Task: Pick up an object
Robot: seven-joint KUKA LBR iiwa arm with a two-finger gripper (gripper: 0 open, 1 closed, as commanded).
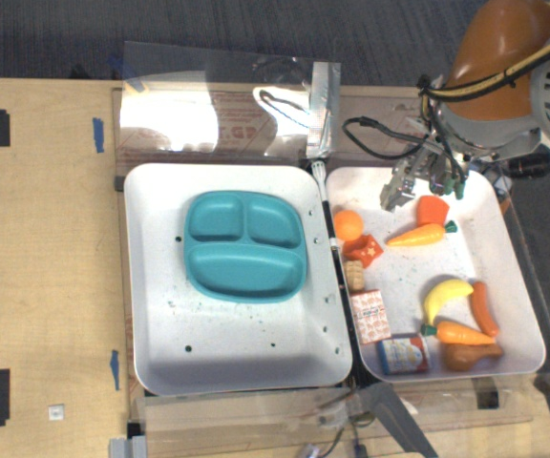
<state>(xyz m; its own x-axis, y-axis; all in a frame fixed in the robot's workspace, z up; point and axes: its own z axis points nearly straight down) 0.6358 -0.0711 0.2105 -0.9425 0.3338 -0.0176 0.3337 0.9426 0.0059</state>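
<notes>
camera view: gripper (411, 181) hangs over the far end of the right bin (521, 284), wrist cables crowding it. i can't tell whether the jaws are spread or clamped; nothing is visibly between them, so don't count anything as held.

nearest candidate is the red block (432, 208), just beside the jaws on the near-right side and touching or overlapping the thick end of the carrot (418, 237). the carrot lies just below the jaws toward the near side, long axis running roughly left-right with a slight tilt, pointed tip to the left, green stub end to the right by the block.

to do this step well, i'd say: pick one target before you descend. for the carrot, set the closing direction across its long axis and come down on the thick right half, not the tip. the block crowds that end, so expect a nudge or a double contact.

other items sit further out from the jaws: orange (348, 223) to the left, banana (445, 297) and a second carrot (465, 333) well toward the near end. left bin holds a teal tray (246, 246), well apart from the jaws.
</notes>
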